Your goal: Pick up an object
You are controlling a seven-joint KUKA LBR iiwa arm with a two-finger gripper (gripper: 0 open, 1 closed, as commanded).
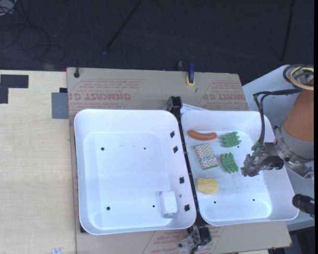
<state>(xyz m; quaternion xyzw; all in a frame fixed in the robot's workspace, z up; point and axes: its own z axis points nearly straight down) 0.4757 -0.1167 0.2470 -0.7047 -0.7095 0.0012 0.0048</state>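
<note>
The arm (302, 128) is showing an orange band over grey metal, black cable (262, 115) looping alongside, dark gripper (250, 168) ending it.

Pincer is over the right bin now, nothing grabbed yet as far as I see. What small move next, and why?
Probably shift the pincer slightly toward the lower green knobbly plastic piece, then descend: that piece lies nearest it in the right white shallow bin, apart from the others.

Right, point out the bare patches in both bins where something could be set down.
Left bin: nearly all bare floor, bordered only by the white block in its near right corner. Right bin: a bare strip along the near wall, below the yellow piece and gripper. Crowded: the sausage, checkered block and two green pieces cluster there.
</note>
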